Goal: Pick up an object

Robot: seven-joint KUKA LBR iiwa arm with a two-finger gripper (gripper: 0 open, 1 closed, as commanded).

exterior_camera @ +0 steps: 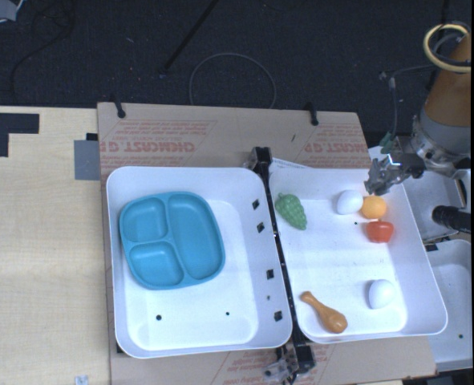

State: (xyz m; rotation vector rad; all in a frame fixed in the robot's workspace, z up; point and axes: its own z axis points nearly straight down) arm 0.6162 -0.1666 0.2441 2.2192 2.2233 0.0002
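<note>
Dark carpet with loose cables runs along the back, and in front of it sits a light wooden bench (36,247) with a cardboard sheet (220,135) under two shallow white bins. Left bin (184,327) has a blue divided plate (171,239) with three compartments, sitting toward that bin's 9 o'clock side. Right bin (357,319) is where the pickable stuff is: a bumpy green piece of toy produce (291,211) at about 10 o'clock, a white ball-ish thing (348,202) at 1 o'clock, a small orange fruit (374,207) just beside it, and a red tomato-looking piece (380,231) touching or nearly touching the orange one at 2 o'clock. Down at 5 o'clock there's a white egg shape (379,293), and at 6 o'clock a tan drumstick-shaped toy (325,312) lying on its side. Gripper (378,180) hangs right above the orange fruit at the bin's 1 o'clock corner; honestly can't tell how it's set, it's too small and dark.
</note>
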